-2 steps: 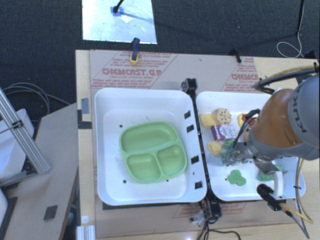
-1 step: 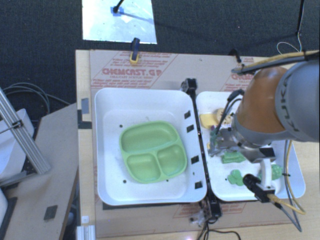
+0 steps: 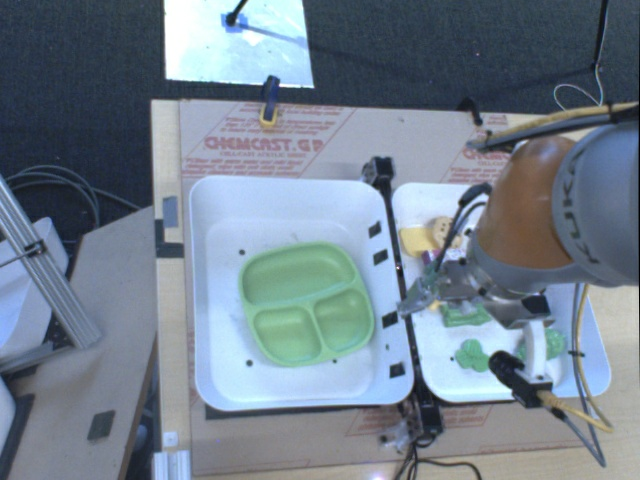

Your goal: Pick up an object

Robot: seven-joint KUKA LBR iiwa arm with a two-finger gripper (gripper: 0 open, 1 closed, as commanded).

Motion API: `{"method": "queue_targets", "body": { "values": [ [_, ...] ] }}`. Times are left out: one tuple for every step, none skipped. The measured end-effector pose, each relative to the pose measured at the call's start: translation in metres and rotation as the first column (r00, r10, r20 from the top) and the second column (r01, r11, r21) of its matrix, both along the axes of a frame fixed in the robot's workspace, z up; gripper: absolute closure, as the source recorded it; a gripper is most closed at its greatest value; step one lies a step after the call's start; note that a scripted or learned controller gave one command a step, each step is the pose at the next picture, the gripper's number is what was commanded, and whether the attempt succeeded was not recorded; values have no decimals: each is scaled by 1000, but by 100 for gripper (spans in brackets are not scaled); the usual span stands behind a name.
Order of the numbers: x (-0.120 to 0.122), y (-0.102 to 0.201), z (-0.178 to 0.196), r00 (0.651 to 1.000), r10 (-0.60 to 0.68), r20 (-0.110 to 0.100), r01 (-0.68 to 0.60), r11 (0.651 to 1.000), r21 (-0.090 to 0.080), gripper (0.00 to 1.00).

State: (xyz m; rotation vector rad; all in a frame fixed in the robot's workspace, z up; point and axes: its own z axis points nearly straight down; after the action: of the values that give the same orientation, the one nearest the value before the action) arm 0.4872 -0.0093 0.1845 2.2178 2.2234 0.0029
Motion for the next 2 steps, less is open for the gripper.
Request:
{"method": "queue_targets", "body": {
  "values": [
    [1, 0, 11, 1000, 4, 3, -4, 1000, 0, 100],
    [1, -44, 85, 1000, -4, 7, 4, 1000, -3, 100]
  ]
}}
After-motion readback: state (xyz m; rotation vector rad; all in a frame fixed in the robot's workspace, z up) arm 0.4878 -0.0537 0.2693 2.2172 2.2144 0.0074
